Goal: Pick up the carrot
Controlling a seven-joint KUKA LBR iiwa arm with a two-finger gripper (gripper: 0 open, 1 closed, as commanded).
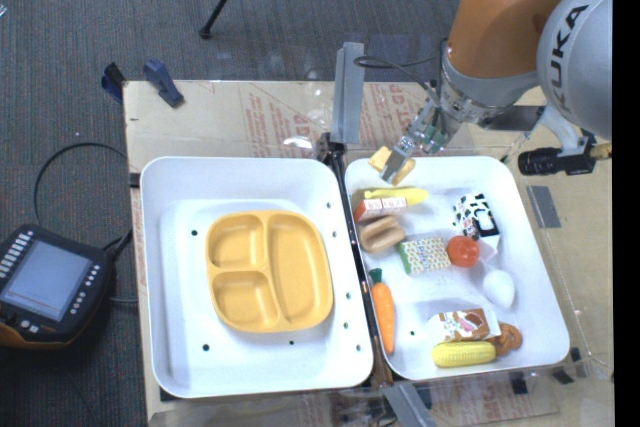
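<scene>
Carrot [384, 315] lies untouched at the right bin's [545, 245] near-left edge, well below the gripper [398, 159]. Corn cob [464, 353], hot dog [381, 232] and tomato [462, 251] lie between. The gripper pinches a yellow cheese wedge [384, 162]; next, release and descend toward the carrot.

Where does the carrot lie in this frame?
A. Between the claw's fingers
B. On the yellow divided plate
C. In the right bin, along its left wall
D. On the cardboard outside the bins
C: the carrot lies in the right bin against its left wall, green top pointing away.
</scene>
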